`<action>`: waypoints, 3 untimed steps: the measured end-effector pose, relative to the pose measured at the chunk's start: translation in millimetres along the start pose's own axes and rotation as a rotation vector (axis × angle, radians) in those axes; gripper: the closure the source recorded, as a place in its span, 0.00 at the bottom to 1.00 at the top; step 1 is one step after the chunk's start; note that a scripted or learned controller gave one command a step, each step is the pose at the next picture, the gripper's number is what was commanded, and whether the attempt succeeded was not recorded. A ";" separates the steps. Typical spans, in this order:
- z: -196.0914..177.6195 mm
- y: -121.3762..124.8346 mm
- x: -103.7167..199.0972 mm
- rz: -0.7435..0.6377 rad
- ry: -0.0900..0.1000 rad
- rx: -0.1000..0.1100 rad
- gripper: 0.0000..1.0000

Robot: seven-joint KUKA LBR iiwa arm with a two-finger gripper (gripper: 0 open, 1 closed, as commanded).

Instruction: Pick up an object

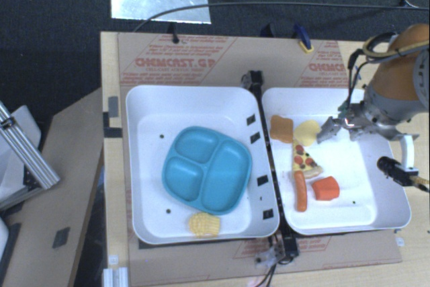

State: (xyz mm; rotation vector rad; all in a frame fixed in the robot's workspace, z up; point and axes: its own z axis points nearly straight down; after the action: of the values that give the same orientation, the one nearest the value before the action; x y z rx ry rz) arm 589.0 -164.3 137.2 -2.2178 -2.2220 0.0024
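The right bin [383, 212] holds several toy foods. A brown toast slice [281, 129] lies at its upper left, with a pale yellow round piece [308, 132] beside it. Below them are a pizza slice [306, 162], a red sausage [300, 190] and an orange-red block [326, 188]. My gripper [328, 132] hangs over the right bin, just right of the yellow piece and pointing left toward it. Nothing is seen held in it.
The left bin [144, 165] contains a blue divided plate [205, 170] and a yellow corn cob [204, 224] near its front wall. A black divider [263, 151] runs between the bins. The grey and orange arm [402, 87] overhangs the right bin's far right side.
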 end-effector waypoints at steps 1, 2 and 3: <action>52.3 -0.1 0.5 0.000 0.000 -0.001 0.00; 38.3 1.9 -0.2 0.000 -0.002 -0.008 1.00; -5.7 5.0 -2.7 -0.002 -0.002 -0.009 1.00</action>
State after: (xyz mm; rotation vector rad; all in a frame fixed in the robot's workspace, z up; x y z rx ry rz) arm 594.0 -167.0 142.9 -2.2208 -2.2301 -0.0050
